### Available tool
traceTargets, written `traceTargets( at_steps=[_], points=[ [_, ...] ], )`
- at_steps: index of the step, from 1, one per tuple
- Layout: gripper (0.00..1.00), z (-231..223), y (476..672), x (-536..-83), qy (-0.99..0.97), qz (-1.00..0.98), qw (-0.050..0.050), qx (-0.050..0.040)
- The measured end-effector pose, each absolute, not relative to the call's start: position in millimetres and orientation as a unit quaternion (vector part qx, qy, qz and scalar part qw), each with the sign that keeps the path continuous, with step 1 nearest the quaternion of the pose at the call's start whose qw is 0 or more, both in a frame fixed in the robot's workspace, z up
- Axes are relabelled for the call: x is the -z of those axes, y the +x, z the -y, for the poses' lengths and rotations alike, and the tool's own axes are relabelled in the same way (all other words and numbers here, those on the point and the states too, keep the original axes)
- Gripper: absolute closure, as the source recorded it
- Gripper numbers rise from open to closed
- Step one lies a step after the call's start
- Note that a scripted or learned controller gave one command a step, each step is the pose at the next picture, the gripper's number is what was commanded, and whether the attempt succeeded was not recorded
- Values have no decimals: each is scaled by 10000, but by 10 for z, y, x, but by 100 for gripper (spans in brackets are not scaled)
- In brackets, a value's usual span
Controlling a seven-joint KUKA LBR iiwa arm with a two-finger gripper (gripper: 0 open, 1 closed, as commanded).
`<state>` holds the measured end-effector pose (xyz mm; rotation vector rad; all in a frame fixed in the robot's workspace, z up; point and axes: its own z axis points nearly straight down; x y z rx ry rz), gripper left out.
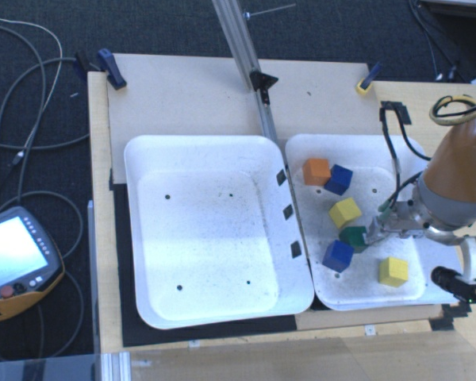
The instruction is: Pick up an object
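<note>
The right bin (381, 153) holds several small blocks: an orange cube (316, 171), a blue cube (339, 178) touching it, a yellow cube (345, 212), a dark green block (352, 236), a second blue cube (338, 255) and a second yellow cube (393, 271). My gripper (372, 233) reaches in from the right and is low in this bin. Its tip is right against the green block's right side. The gripper body partly hides that block.
The left bin (143, 157) lies beside the right one, and black clips sit along their shared wall. A metal pole (236, 34) slants up from the bench's back. Black cables (393, 145) run over the right bin's far corner. A teach pendant (16, 260) lies off the bench at left.
</note>
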<state>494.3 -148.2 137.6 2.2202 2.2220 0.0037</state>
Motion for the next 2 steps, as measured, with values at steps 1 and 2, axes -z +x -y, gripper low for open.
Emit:
traceTargets(
  at_steps=[1,2],
  points=[
    [0,1482,4941,-1370,7070,-7072,1,-10],
    [0,853,4811,-1139,7050,-7092,-22,-13]
  ],
)
